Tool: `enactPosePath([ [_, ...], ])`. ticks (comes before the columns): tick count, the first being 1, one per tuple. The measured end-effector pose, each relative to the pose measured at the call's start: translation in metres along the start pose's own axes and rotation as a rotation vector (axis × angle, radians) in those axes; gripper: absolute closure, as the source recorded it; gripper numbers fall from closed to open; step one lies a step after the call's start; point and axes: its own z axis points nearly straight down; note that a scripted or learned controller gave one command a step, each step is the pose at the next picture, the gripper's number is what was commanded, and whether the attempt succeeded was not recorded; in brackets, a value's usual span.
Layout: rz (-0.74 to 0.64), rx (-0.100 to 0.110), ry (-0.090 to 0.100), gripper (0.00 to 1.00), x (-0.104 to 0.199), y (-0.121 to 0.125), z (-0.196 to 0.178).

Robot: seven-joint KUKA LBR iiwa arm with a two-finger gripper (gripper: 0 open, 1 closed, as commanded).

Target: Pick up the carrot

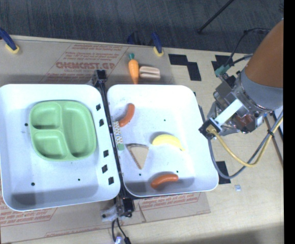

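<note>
Your carrot (133, 69) is not in either bin. It lies on the table (249, 202) just beyond the far rim of the right bin (152, 88), green top pointing away from the bin, with a small tan block (149, 73) just beside it. Nothing is touching the carrot, so the pick has not yet begun.

Inside the right bin you have a sausage (127, 114) near the far left corner, a yellow piece (166, 141) in the middle, a pale wedge (138, 155) next to it, and a second sausage (164, 179) by the near rim. The left bin (45, 88) holds a green divided plate (63, 129).

The pincer (242, 120) hangs off the right side of the right bin, over the table and well apart from the carrot. From this angle you cannot tell whether it is apart or together, and nothing shows in it.

By my reading, the whole task is left: travel across to the far rim, line up over the carrot clear of the block, descend, close and lift.
</note>
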Motion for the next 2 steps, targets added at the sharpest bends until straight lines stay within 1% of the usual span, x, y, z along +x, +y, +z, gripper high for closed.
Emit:
enactPosePath([
  [1,-0.08,0.0,0.0,1.0,-0.034,0.065,0.005],
  [2,0.202,0.004,-0.003,1.0,-0.02,0.043,0.06],
])
